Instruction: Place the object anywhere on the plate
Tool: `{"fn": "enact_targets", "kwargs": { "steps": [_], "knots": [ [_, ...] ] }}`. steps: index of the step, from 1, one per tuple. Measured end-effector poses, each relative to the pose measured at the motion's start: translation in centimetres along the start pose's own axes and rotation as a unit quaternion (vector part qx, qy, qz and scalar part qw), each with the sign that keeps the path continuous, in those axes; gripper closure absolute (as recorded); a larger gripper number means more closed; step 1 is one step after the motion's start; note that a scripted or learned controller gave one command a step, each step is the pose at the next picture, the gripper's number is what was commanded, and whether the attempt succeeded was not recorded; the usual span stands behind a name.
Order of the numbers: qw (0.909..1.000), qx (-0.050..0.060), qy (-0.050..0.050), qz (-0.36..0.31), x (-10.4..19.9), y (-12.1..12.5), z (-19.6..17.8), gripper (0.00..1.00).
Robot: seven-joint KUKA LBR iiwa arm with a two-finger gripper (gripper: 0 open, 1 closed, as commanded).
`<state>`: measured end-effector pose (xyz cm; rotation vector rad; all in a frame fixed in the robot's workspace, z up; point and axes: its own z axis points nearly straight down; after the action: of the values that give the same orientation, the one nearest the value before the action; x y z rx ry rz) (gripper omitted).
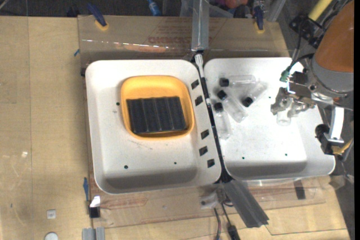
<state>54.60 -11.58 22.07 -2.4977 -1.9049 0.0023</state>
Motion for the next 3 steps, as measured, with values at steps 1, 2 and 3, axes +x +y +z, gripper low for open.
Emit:
{"fn": "enact_targets", "kwargs": {
  "steps": [1, 2, 3],
  "knots": [
    [0.9998, 0.0, 0.0, 0.02, 1.9, 7.0, 3.3, 1.0],
    [0.9999, 0.0, 0.0, -0.011, 1.9, 12.0, 1.8, 1.0],
    [0.9953, 0.001, 0.0, -0.097, 5.4, 11.0, 2.2, 1.0]
  ]
}}
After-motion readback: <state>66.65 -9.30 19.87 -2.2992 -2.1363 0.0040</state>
